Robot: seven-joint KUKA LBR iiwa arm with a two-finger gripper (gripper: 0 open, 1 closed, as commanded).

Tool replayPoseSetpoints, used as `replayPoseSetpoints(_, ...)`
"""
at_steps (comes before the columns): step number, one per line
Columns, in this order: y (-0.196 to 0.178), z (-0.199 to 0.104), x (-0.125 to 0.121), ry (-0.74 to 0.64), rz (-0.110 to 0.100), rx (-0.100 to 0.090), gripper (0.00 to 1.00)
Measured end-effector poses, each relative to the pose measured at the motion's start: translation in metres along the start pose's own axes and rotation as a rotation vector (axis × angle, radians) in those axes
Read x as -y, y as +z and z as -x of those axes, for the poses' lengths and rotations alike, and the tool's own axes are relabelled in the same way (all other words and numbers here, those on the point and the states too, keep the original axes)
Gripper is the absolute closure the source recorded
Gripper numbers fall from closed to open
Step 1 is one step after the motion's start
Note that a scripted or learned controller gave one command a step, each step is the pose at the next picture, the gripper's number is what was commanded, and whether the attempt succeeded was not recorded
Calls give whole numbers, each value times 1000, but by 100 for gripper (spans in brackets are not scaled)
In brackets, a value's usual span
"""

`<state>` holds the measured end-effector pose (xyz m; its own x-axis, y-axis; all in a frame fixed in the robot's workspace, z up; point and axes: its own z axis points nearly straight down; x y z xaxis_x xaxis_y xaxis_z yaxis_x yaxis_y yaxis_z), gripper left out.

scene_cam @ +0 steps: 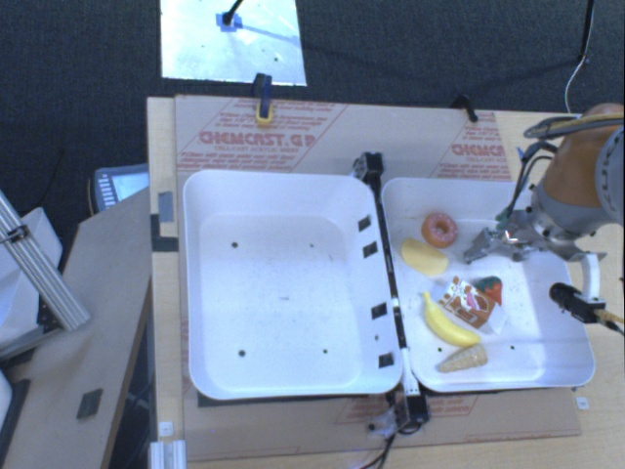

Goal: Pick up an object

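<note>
The right bin (562, 360) holds several small things. A pink-orange doughnut (439, 229) lies near its back left, with a pale yellow lemon-shaped piece (424, 257) just in front of it. A yellow banana (447, 323) lies by a colourful red and white packet (473, 300), and a tan cone (462, 360) rests near the front. My gripper (500, 250) hovers over the back of this bin, to the right of the doughnut and above the packet. Its grey fingers (476, 248) are spread open with nothing between them.
The left bin (210, 198) sits beside the right one, split from it by a rim with black clips (376, 252). The bins rest on a cardboard sheet (293, 135). A grey side table (88, 311) stands at the left.
</note>
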<state>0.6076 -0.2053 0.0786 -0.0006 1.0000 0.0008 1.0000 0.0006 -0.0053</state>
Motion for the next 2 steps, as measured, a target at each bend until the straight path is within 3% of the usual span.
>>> replayPoseSetpoints(1, -4, 2, 84, 4, -4, -2, 0)
replayPoseSetpoints(2, -15, 1, 80, 1, 3, 1, 100)
